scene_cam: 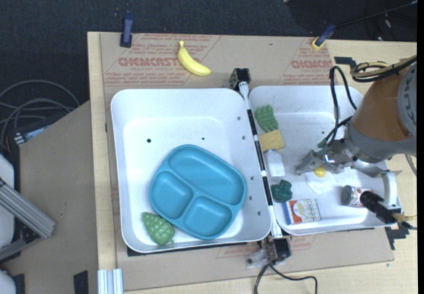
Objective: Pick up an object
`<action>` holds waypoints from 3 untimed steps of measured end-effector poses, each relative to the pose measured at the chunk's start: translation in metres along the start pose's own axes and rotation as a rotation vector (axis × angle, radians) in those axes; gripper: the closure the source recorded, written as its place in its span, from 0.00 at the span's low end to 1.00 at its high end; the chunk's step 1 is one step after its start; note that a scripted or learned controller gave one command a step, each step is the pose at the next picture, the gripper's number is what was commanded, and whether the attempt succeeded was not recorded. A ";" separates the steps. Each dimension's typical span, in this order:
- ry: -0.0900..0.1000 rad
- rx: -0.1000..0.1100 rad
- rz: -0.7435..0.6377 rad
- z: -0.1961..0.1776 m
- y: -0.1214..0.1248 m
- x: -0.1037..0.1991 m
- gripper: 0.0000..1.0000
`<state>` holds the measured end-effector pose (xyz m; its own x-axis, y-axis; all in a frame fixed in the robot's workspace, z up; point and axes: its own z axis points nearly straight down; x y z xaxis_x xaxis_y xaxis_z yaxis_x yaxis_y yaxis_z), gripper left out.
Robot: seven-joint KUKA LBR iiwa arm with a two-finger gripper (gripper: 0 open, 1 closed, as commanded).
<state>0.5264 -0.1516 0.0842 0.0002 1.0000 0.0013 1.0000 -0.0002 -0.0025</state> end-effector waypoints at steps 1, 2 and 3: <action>-0.002 -0.003 0.000 0.000 0.000 -0.013 0.00; 0.000 -0.001 0.001 0.000 -0.024 -0.020 0.00; -0.001 -0.004 -0.002 -0.001 0.076 -0.008 0.00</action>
<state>0.6026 -0.1599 0.0851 -0.0018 1.0000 -0.0001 1.0000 0.0018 0.0019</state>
